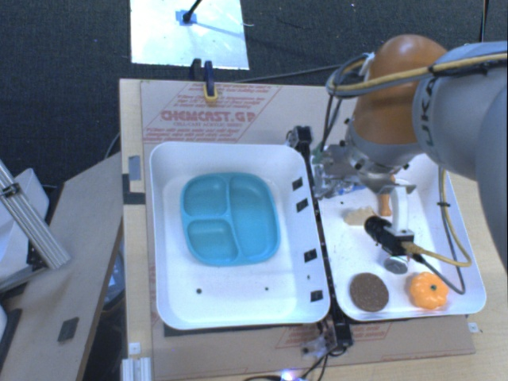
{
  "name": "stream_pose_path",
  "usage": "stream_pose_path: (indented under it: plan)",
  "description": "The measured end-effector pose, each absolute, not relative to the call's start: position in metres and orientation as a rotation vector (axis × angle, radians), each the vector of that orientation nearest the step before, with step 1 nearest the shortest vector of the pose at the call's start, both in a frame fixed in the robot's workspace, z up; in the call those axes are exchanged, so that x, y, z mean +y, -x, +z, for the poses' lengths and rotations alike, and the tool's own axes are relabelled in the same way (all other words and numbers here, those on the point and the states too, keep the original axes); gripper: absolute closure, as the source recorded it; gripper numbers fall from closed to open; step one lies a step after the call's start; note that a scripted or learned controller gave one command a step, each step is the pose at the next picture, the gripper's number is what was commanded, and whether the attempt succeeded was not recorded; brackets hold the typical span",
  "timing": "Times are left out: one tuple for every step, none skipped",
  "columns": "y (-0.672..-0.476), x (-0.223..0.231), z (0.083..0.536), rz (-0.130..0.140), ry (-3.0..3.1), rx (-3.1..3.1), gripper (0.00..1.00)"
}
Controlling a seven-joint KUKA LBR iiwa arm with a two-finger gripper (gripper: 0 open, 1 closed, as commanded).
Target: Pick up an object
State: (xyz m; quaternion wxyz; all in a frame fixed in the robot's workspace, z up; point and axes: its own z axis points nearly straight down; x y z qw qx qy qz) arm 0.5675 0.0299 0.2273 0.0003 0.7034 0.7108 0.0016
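The arm (464,105) reached in from 3 o'clock and covered the upper half of the right bin (346,252), its gripper (337,173) low at about 10 o'clock of that bin, close beside the rim shared with the left bin (226,296); whether it was spread or closed could not be told (the wrist hid it), and nothing was seen held in it. In the right bin the things to pick lay toward the lower half: a small orange pumpkin (429,290) at 5 o'clock, near the bottom right corner wall; a brown round disc (369,291) at 6 o'clock, just beside the bottom rim and apart from the pumpkin; a pale beige piece (359,215) near the middle, with a thin orange stick (384,205) just to its 2 o'clock, under the wrist. Bare floor showed between the beige piece and the disc. In the left bin a blue divided plate (230,218) sat toward 12 o'clock, with white floor along the 6 o'clock edge.
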Motion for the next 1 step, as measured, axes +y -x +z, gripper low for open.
stream_pose_path:
  plan:
    - [-0.5523, 0.0817, 0.2373, 0.004, -2.21, 2.233, 1.0]
